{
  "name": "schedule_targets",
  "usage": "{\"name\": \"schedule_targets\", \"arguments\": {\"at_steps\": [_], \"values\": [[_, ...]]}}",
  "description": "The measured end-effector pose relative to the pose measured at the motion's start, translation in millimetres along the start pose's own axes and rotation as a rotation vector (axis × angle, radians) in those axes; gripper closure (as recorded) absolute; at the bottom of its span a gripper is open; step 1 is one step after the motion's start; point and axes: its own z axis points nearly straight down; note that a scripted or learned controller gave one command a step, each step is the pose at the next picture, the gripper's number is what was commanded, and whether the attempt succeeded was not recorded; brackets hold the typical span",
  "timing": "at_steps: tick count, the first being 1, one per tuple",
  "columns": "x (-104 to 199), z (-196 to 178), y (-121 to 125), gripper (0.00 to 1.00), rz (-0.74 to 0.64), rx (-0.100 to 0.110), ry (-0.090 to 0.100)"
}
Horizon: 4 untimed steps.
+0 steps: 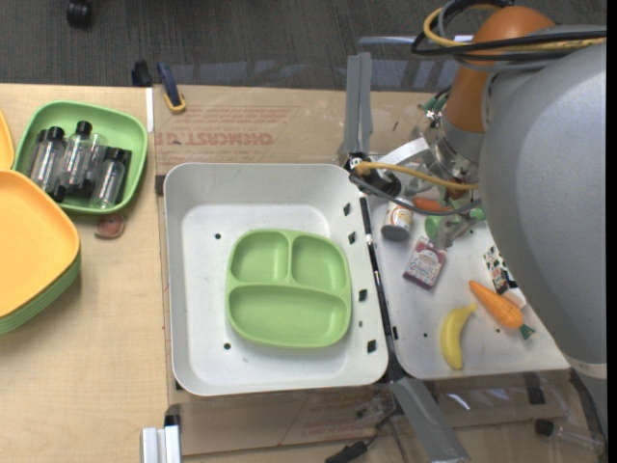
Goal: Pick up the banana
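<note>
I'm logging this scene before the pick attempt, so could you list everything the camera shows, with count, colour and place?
white bins: two, side by side on the bench
divided plate: one, green, in the left-hand bin
banana: one, yellow, near front of the right-hand bin
carrot: one, orange with green top, right of the banana
small packet: one, pink and white, middle of the right-hand bin
small can: one, grey, back of the right-hand bin
green tray: one, far left of bench, holding several dark-capped clear bottles
yellow plates: a stack, left edge
chair caster: one, black, on the floor at top left
arm: one, grey with orange band, over the right-hand bin; gripper low near the bin's back
</note>
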Motion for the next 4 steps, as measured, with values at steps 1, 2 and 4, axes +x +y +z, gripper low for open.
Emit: {"name": "schedule_targets", "arguments": {"at_steps": [1,2,4], "values": [[-28.9,0.1,1.5,0.0,0.048,0.001,0.0],[17.2,-15.2,8.9,0.0,0.083,0.001,0.003],[-10.2,10.4,2.6,0.0,0.074,0.001,0.001]]}}
